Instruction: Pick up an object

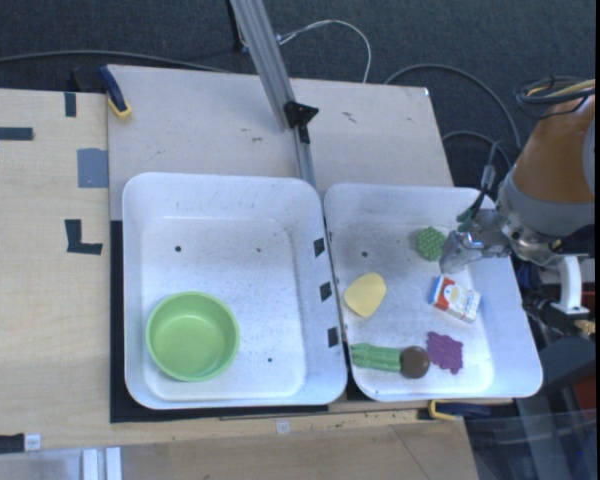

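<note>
The right bin [380, 218] holds several small objects: a green bumpy ball [429, 241], a pale yellow piece [365, 294], a small red, white and blue carton [454, 298], a purple piece [445, 351], a brown ball [414, 362] and a green cob-like piece [376, 357]. My gripper [458, 251] hangs over the bin's right side, just right of the green bumpy ball and above the carton. Nothing shows between its fingers.
A green bowl [192, 335] sits in the near left corner of the left bin [220, 228]. A slanted metal pole [270, 58] rises behind the bins. Cables lie on the dark floor at the back right.
</note>
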Controlling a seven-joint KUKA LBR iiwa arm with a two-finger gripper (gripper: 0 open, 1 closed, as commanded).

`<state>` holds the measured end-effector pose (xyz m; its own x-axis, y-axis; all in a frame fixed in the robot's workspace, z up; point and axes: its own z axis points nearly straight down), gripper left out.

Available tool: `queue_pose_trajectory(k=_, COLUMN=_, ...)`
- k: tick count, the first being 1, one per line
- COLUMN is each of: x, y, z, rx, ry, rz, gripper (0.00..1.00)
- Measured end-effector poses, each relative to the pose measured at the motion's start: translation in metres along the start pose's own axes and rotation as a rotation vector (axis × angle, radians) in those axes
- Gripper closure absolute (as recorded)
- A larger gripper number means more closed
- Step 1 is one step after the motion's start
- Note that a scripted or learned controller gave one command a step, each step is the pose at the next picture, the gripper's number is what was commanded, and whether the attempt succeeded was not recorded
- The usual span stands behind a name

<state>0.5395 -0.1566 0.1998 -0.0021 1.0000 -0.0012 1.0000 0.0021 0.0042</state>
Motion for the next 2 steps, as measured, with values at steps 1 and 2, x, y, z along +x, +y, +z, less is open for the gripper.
queue_pose_trajectory(k=1, x=0.000, y=0.001, z=-0.017, rx=0.003, ry=0.001, rz=0.000, gripper=1.00)
queue_pose_trajectory(k=2, x=0.051, y=0.007, z=-0.010, rx=0.006, ry=0.003, rz=-0.004, gripper=1.00)
